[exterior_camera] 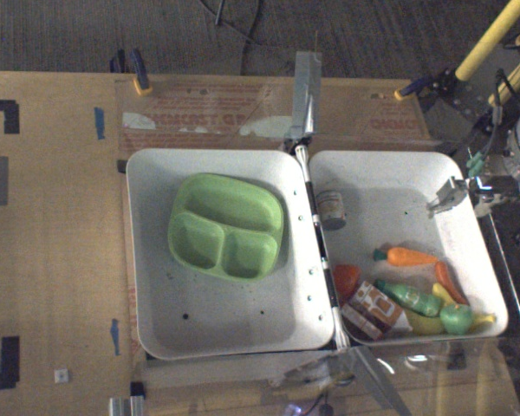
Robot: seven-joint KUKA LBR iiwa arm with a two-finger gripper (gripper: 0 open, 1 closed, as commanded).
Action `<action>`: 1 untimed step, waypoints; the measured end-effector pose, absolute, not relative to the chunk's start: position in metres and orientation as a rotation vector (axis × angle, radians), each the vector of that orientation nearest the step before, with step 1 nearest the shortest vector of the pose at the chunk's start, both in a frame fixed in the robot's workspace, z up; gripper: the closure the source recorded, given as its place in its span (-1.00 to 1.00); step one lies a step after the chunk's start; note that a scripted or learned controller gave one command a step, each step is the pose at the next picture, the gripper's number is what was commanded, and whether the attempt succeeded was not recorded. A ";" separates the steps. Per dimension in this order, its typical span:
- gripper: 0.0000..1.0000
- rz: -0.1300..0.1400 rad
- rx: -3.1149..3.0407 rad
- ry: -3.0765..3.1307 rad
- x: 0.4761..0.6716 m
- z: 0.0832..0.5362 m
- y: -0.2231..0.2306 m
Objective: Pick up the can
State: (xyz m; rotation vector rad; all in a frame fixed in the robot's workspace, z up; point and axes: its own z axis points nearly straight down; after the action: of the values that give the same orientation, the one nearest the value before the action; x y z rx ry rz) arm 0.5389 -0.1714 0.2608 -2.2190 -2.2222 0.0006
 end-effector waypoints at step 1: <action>1.00 -0.001 -2.220 -2.225 0.540 0.271 -0.171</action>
State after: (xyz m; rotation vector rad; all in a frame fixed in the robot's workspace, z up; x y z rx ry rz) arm 0.5400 -0.1712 0.2712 -2.2203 -2.2253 -0.0013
